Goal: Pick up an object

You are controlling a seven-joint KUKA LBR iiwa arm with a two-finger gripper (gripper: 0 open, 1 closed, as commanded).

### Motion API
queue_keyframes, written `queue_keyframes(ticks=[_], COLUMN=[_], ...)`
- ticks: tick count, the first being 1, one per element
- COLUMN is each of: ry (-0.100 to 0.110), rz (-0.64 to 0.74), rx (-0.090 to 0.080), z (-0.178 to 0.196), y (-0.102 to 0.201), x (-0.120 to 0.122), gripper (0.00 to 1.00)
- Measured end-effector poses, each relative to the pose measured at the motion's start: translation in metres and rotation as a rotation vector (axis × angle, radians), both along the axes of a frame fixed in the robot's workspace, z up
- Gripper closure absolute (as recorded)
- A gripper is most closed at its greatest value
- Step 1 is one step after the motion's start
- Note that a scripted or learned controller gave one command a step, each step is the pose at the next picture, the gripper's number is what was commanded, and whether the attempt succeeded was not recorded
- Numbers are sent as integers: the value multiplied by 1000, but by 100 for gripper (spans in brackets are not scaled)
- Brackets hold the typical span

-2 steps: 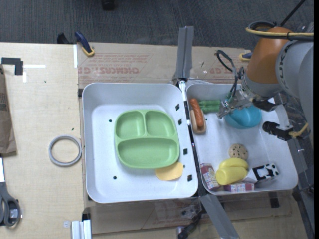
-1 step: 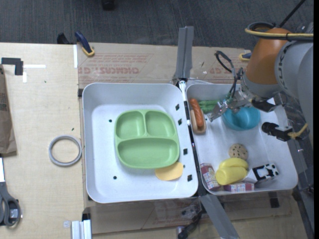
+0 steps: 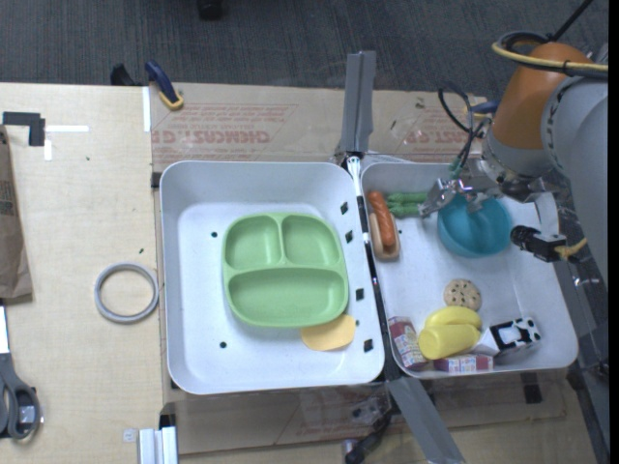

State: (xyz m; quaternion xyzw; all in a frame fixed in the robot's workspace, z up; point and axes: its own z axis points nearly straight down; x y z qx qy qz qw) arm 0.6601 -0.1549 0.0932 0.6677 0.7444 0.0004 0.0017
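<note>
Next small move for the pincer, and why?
Probably lower straight onto the blue bowl. The pincer sits at the bowl's upper left rim in the right bin, with nothing visibly between its fingers, so the bowl looks like the nearest target.

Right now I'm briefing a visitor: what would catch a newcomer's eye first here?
Probably the green divided plate lying in the left bin, with a yellow slice at its lower edge. Then the grey arm's orange band at upper right, its gripper above a blue bowl in the cluttered right bin.
</note>
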Motion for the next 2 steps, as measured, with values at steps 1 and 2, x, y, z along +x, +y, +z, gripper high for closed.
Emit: queue_keyframes(ticks=[1,2], ry=[1,2], rz=[-238,-226], rx=[5,21], z=[-1,11], y=[-23,-11], x=[-10,-6], gripper=[0,100])
